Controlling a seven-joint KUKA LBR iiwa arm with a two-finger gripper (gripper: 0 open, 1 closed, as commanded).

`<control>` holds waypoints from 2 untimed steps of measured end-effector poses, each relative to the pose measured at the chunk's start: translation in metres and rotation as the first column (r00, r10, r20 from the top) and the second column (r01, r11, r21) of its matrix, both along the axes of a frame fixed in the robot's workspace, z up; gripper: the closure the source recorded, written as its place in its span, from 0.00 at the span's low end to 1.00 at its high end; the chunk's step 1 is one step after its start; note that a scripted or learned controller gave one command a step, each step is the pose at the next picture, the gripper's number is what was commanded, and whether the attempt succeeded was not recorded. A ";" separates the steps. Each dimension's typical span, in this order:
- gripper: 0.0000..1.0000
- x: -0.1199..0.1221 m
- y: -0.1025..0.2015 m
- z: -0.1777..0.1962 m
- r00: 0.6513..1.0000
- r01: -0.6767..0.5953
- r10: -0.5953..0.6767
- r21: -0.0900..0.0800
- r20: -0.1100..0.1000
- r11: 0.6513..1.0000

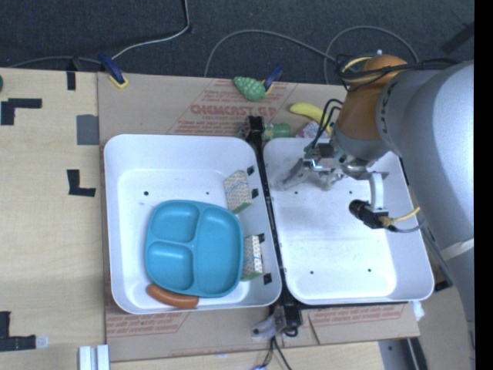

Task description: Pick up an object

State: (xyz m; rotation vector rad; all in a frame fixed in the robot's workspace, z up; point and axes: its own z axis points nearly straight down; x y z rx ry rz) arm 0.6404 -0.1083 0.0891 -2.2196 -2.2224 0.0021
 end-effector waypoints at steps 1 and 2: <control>0.00 0.029 0.007 -0.004 1.000 0.000 0.000 0.000 0.003 1.000; 0.00 0.028 0.008 -0.004 1.000 0.000 0.000 -0.002 0.003 1.000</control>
